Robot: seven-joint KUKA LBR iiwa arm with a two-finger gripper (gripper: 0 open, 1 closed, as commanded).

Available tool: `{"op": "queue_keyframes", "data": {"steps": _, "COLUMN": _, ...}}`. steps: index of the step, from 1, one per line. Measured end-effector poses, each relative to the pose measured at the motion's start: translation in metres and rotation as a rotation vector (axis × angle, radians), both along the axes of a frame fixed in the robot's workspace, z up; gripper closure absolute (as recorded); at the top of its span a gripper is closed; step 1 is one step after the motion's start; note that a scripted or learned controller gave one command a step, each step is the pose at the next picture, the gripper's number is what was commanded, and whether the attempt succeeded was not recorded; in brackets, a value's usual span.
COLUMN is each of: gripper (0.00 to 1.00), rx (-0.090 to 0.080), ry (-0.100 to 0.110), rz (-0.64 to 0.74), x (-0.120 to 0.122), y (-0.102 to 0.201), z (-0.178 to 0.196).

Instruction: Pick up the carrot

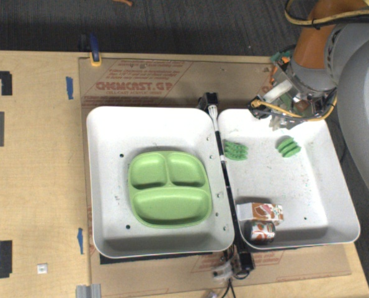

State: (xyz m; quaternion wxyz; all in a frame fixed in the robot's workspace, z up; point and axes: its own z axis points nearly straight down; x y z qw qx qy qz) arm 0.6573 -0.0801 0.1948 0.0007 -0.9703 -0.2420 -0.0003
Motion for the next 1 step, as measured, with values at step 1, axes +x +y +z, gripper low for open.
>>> {"op": "queue_keyframes", "data": {"steps": 1, "gripper": 1.0, "rx": 0.001, "ry": -0.001, "rz": 0.001, "x": 0.0005, "y": 0.0003, "z": 0.0101}}
